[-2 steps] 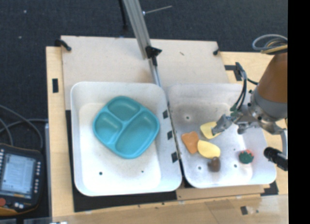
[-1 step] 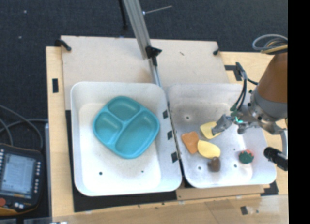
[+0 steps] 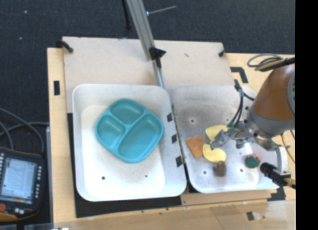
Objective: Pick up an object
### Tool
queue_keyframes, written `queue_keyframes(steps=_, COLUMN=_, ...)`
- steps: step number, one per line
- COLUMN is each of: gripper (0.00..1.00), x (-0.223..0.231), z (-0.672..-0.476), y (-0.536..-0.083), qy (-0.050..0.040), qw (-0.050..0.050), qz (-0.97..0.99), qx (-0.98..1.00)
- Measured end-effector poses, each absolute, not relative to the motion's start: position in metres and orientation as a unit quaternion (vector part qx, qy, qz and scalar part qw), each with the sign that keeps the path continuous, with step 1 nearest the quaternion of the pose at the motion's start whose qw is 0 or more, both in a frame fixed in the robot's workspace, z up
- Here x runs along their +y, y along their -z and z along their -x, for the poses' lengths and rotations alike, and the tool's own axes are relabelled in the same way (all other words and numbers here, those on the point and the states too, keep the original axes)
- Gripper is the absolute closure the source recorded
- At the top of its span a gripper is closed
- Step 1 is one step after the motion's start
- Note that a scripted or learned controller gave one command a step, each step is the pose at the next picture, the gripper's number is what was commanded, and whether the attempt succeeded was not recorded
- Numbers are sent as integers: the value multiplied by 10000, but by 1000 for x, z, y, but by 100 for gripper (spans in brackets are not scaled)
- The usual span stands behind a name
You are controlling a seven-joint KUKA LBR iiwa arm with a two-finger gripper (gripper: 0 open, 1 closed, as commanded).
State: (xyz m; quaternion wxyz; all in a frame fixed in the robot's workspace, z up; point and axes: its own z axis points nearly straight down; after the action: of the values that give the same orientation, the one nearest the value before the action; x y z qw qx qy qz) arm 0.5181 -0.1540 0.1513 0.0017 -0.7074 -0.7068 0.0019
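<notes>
The grey arm with its orange band (image 3: 276, 95) reaches in from the right and hangs over the right-hand shallow white bin (image 3: 198, 105). Its two-finger gripper (image 3: 222, 138) sits low among the small things at the near half of that bin, pointing toward the bin's middle. The dark fingers end at the gap between two pale yellow pieces, one rounded yellow piece (image 3: 215, 131) just above them and one notched yellow piece (image 3: 213, 154) just below. How far the fingers stand apart cannot be told (they are small and dark against the clutter), nor is it clear whether they touch either yellow piece or clasp anything.

Just left of the yellow pieces lies a flat orange wedge-shaped piece (image 3: 196, 145), touching or nearly touching the notched one. A small brown rounded lump (image 3: 219, 169) rests just below the notched piece. A small dark green round object (image 3: 252, 161) lies apart toward the bin's right side, under the wrist.

The left-hand white bin (image 3: 84, 174) holds a turquoise plastic divided plate (image 3: 129, 130) with three compartments, lying flat.
</notes>
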Motion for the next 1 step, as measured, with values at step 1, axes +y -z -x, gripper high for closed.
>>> queue_keyframes(steps=1, gripper=0, x=-155, z=-518, y=-101, qy=-7, qw=6, qz=7074, qx=-7068)
